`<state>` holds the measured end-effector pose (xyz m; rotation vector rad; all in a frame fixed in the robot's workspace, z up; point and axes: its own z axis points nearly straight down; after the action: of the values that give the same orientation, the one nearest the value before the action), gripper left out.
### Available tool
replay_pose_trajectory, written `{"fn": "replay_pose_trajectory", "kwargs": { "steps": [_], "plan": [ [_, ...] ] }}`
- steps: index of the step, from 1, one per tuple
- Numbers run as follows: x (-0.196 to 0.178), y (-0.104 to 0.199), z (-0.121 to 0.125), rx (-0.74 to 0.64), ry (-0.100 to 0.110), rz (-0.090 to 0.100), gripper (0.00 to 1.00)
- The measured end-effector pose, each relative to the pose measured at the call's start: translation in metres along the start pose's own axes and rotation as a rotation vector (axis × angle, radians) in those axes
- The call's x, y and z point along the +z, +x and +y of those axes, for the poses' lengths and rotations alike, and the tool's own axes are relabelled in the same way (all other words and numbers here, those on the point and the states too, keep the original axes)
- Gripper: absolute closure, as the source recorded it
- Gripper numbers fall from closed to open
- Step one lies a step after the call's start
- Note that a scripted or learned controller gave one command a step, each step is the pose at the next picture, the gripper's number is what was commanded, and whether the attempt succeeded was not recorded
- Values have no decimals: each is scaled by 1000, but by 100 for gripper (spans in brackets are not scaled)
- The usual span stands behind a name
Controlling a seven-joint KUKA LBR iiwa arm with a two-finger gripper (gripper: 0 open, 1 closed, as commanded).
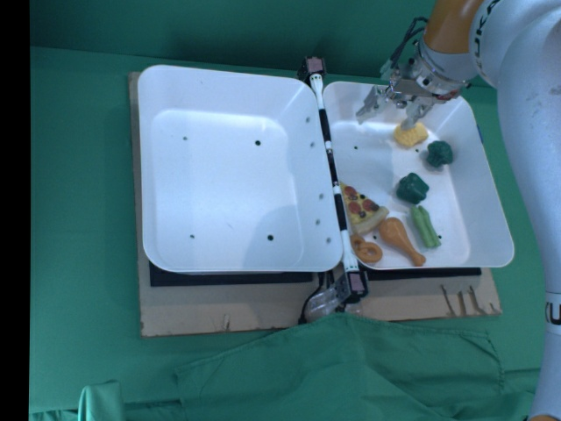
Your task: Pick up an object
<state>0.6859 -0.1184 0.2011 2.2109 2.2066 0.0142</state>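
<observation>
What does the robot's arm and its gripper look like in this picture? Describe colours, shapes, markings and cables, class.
The arm is made of thick, rounded, light grey segments, with an orange band above the wrist and dark KUKA lettering beside it. The gripper is a small silver-grey metal assembly with thin fingers. Thin dark cables loop along its side up to the wrist.

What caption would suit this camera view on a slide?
Gripper hovering by a yellow corn piece in the right bin of toy food.

A robotics lab: green-draped bench [79, 235], two white bins [175, 95], toy food [364, 209].
</observation>
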Motion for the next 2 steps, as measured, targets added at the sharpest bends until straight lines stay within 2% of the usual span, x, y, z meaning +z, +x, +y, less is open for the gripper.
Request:
{"fn": "replay_pose_trajectory", "kwargs": {
  "steps": [1, 2],
  "plan": [
    [-13, -2, 2, 2, -10, -4, 100],
    [-81, -4, 2, 0, 6, 4, 100]
  ]
}}
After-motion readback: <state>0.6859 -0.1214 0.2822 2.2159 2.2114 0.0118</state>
